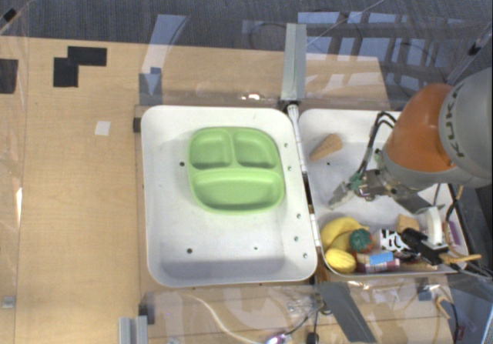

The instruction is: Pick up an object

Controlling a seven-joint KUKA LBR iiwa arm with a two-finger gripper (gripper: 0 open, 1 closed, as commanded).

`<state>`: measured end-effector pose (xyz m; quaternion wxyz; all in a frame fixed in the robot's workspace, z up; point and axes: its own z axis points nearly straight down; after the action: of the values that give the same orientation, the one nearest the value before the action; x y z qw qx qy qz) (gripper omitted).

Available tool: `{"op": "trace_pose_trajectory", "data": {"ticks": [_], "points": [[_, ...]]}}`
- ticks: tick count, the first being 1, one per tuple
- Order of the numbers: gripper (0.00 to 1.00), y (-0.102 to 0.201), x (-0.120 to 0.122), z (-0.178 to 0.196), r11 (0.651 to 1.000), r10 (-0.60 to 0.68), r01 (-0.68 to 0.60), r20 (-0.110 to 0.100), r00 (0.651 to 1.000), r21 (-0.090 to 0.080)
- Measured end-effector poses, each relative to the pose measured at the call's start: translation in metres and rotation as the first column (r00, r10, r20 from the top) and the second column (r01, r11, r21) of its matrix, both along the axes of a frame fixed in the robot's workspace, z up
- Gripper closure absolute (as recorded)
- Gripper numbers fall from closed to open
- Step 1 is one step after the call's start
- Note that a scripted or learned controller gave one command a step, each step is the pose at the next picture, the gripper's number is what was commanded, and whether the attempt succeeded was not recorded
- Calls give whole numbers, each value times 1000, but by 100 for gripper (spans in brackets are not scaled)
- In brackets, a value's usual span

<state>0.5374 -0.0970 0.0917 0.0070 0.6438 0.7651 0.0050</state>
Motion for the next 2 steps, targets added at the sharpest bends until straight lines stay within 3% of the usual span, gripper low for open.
{"op": "trace_pose_trajectory", "data": {"ticks": [1, 2], "points": [[0, -22, -29, 1, 960, 279, -279, 8, 960, -8], [0, -9, 9, 0, 998, -69, 69, 0, 998, 1]]}}
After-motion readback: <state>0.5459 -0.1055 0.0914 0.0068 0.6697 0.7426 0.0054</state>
